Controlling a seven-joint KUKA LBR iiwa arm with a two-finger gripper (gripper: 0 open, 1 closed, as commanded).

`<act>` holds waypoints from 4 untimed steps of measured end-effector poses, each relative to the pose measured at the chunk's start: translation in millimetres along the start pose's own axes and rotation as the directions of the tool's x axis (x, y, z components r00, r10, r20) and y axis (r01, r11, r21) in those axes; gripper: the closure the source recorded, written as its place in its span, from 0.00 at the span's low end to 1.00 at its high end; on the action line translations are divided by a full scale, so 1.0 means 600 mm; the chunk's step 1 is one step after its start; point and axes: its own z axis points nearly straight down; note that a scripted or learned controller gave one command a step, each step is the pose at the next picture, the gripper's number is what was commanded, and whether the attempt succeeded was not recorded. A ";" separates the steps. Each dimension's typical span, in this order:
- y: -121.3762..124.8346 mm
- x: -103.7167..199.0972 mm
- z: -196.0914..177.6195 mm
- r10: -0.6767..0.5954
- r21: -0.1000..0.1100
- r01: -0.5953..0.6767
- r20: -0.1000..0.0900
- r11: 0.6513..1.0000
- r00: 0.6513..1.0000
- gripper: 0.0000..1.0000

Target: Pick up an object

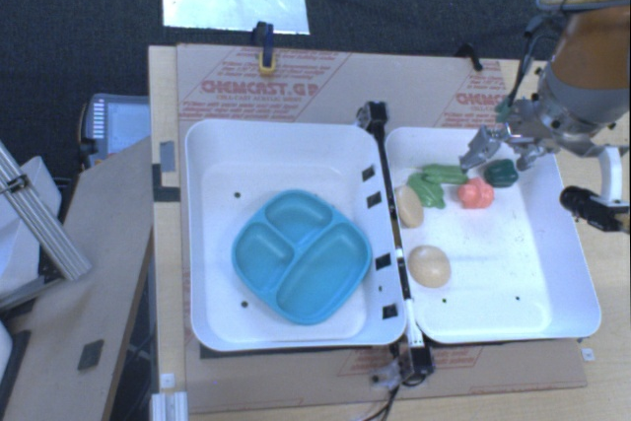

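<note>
The right bin (513, 311) holds several toy foods. A green pepper-like piece (434, 180) lies near the bin's back, with a pink-red piece (476, 194) and a dark green piece (501, 174) just to its right. A tan oval (408, 206) lies by the divider and a beige egg shape (429, 265) sits further forward. My gripper (501, 149) hangs open at the bin's back right, above the dark green piece, with nothing between its fingers (480, 149).
The left bin (212, 163) holds a blue divided plate (300, 254). A black clamp (373, 116) sits at the back of the ridge between the bins. The arm's orange band (596, 20) rises at the right edge.
</note>
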 end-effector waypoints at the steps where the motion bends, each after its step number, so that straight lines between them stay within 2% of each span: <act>1: 0.003 0.000 -0.011 -0.002 -0.012 0.002 0.001 1.000 1.000 0.00; 3: -0.005 0.003 0.129 0.000 -0.009 0.000 0.001 1.000 1.000 0.00; 4: -0.009 0.001 0.233 0.000 -0.008 0.000 0.000 1.000 1.000 0.00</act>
